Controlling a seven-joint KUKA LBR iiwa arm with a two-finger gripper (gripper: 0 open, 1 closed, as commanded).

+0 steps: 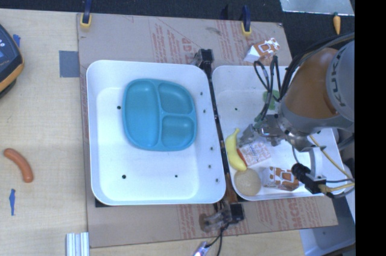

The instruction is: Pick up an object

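Low in the right bin, the end effector sits at centre-right of the frame, just above a small printed packet; whether it grips anything cannot be told from this angle. A banana lies beside the packet, touching it, along the bin's left wall. Below them rest a pale round ball and a second packet. At centre-left, the left bin holds a blue divided plate. A sausage lies on the worktop at far left.

The grey arm reaches in from the right, end effector pointing down.
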